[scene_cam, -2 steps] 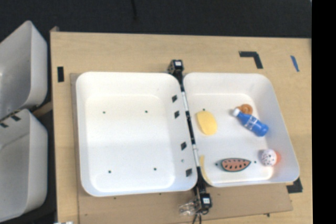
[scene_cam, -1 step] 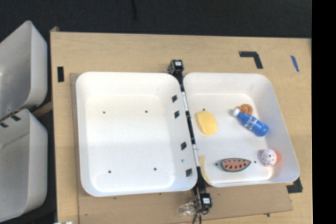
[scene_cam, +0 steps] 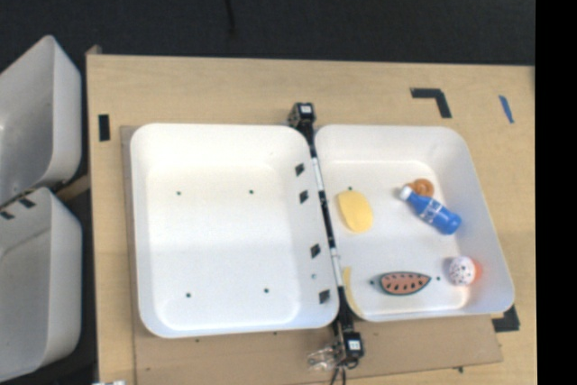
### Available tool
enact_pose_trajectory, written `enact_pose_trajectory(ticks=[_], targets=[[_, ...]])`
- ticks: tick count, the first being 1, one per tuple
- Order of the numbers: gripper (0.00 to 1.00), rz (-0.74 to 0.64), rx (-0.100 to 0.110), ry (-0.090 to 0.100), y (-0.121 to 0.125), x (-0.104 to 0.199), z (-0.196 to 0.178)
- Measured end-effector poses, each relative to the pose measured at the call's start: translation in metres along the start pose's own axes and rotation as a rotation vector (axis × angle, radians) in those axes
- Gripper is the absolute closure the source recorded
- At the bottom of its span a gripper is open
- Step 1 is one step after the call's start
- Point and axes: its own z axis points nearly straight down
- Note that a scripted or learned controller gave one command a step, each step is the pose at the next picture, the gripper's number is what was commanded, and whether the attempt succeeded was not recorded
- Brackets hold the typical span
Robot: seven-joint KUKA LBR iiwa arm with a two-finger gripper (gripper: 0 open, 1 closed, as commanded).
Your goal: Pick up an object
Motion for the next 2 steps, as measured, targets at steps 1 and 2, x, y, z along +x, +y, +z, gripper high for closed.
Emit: enact_pose_trajectory(ticks=[1,2], targets=[[0.00,-0.001,-0.001,0.000,0.001,0.000,0.000],[0.00,0.001,0.018,0.006,-0.049,0.001,0.178]])
